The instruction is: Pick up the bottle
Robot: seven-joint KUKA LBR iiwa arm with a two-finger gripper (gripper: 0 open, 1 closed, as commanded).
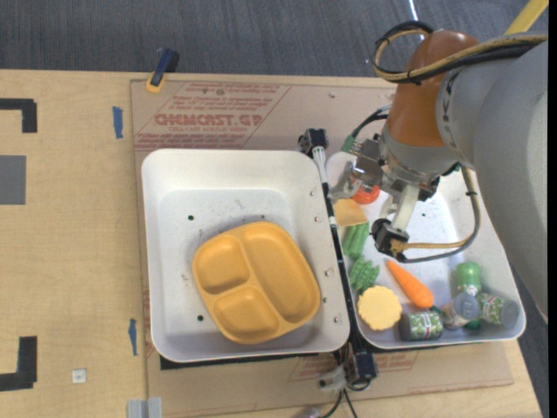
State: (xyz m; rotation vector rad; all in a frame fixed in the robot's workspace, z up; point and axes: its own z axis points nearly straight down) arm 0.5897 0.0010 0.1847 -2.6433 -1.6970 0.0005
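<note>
The bottle (pixel 467 287), with a green top and a pale lower body, lies in the right bin's (pixel 498 249) near right corner. My gripper (pixel 360 179) hangs over that bin's far left part, well up and to the left of the bottle. It sits just above a small red-orange thing (pixel 366 195) and a yellow wedge (pixel 350 212). Nothing shows held in it.
In the right bin lie an orange carrot (pixel 409 284), a yellow round piece (pixel 379 308), green vegetables (pixel 357 255), a green-labelled can (pixel 422 325) and another can (pixel 493 308) beside the bottle. The left bin (pixel 165 233) holds a yellow divided plate (pixel 254 279).
</note>
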